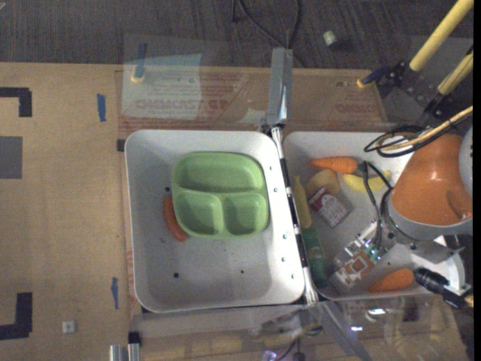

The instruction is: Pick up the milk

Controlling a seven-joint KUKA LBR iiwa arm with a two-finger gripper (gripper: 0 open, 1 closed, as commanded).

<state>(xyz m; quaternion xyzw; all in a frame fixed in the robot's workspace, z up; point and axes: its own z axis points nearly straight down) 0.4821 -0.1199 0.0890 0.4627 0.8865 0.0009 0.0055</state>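
Gripper [370, 248] low in right bin [421, 147], over milk carton [353, 265] beside orange carrot [391, 280]; finger state untellable. Advice: centre on carton, avoid carrot.

left bin [150, 224]: green divided tray [220, 195] fills upper middle; orange item [174, 219] touching its left edge. Floor below and left of tray open.
right bin [301, 145]: crowded. Carrot [335, 164], milk carton [328, 204], yellow item [301, 201] along the divider, green bottle [314, 253] below it.
arm [432, 190]: covers the bin's right half.
gripper [361, 256]: low, beside second carrot [392, 280].
free gap: bare strip at the bin's upper left corner.
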